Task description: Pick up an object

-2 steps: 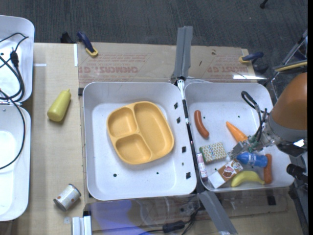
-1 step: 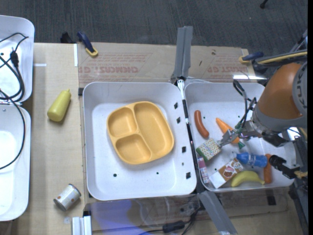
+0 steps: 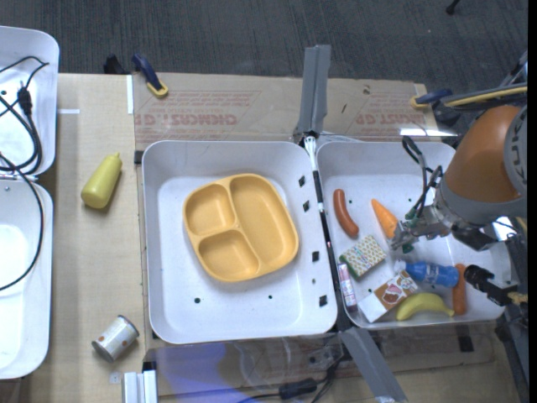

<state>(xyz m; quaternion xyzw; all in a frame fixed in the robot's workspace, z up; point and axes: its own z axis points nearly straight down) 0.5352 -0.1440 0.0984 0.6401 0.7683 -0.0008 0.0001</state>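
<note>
Pincer (image 3: 406, 235) low in the right bin (image 3: 331, 183) — beside carrot (image 3: 385, 219), above blue bottle (image 3: 433, 273).

Yellow mustard bottle (image 3: 101, 181) and tin can (image 3: 114, 337) on bench left of bins.

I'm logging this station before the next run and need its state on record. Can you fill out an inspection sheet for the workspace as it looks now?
Surface: two white bins side by side, left bin, right bin, on a cardboard-covered bench.
Job's things: right bin holds sausage, carrot, patterned box, blue bottle, banana, snack card.
Clutter: yellow divided plate in left bin; mustard bottle and tin can on the bench.
Grippers: tool low over the right bin, near the carrot; state unclear.
Cables: black cables at far left.
Surroundings: dark carpet.
</note>
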